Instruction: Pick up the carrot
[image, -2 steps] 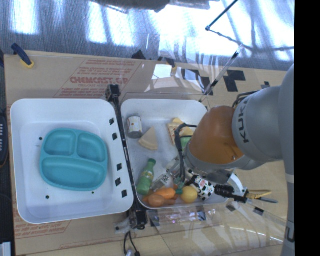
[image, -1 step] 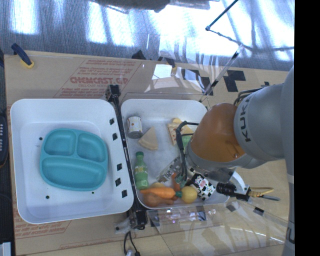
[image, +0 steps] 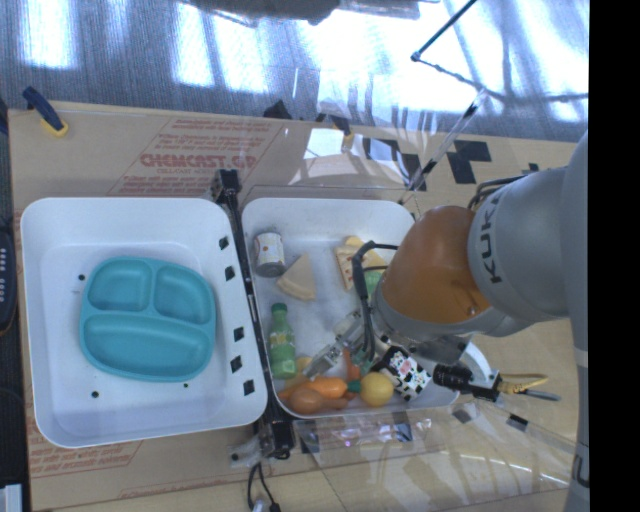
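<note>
Carrot, orange and tapered, plastic toy (image: 328, 387), lying flat near the lower edge of the right-hand shallow white bin (image: 300, 215), lower centre of the frame. Touching a brownish-orange rounded toy (image: 306, 399) on its lower left and lying just beside a yellow lemon-shaped toy (image: 377, 389) on its right. Two-finger metal gripper (image: 345, 352) positioned just above the carrot, tips pointing down and left into the clutter; spread of the tips not determinable, and nothing visibly held between them. Grey arm with orange band (image: 435, 275) entering from the right of the frame and covering much of the bin's right half. Green plastic bottle with yellow base (image: 281, 341) standing at the bin's left wall. Small grey tin can (image: 268, 253) in the bin's upper left, pale yellow cheese wedge (image: 298, 279) just right of it. Holed cheese slice (image: 354, 257) near the upper centre, partly hidden by the arm. Black-and-white spotted toy (image: 408, 373) just right of the lemon. Left-hand white bin (image: 45, 300) holding a turquoise three-compartment plate (image: 148, 318), well apart from the carrot.
</note>
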